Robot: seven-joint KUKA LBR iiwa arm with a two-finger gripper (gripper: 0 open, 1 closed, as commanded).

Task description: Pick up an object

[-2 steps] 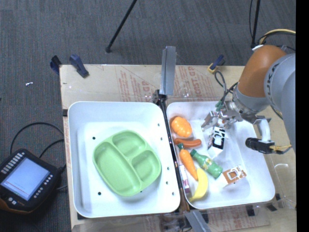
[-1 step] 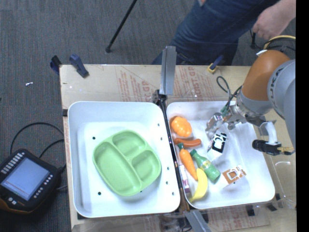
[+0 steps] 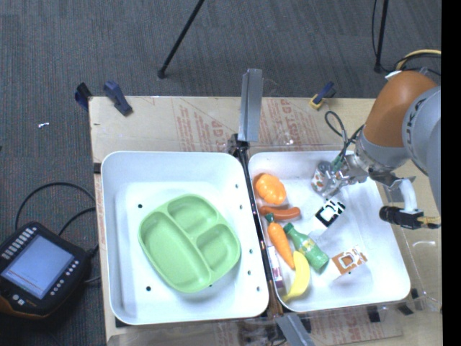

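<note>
Gripper (image 3: 325,179): low in right bin (image 3: 389,283), far side; can't tell open/shut.
Toys: orange (image 3: 269,187), hot dog (image 3: 282,213), carrot (image 3: 281,242), bottle (image 3: 306,247), banana (image 3: 298,279) at bin's left.
Left bin (image 3: 119,175): green plate (image 3: 189,243).

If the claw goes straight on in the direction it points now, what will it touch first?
The claw points down and toward the view's left, over bare floor of the right bin. It would probably meet that floor first. The orange toy pepper lies farther along; depth is unclear.
</note>
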